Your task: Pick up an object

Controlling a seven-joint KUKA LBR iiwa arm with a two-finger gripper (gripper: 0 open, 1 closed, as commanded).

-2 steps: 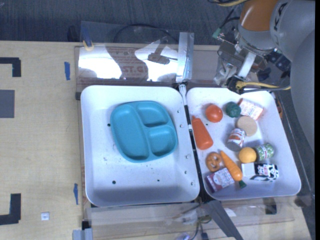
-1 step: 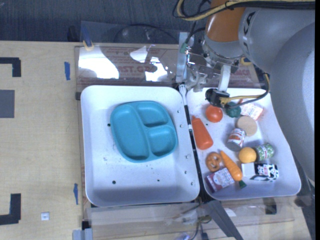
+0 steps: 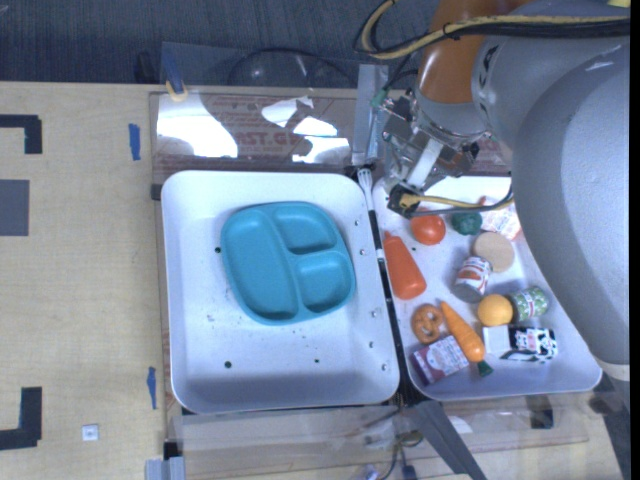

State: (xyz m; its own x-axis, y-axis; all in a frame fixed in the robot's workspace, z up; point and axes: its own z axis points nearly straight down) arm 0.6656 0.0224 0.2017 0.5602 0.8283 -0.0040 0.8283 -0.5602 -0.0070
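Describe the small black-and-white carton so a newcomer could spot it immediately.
Start at the right-hand shallow white bin, the one crowded with toy food. Go to its near right corner: the small black-and-white cow-patterned carton lies there, just below the round orange fruit. It is the only black-and-white patched item among its colourful neighbours.

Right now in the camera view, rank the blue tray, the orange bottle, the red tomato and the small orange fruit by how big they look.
1. blue tray, by far.
2. orange bottle.
3. red tomato and small orange fruit: they look alike, too close to rank.
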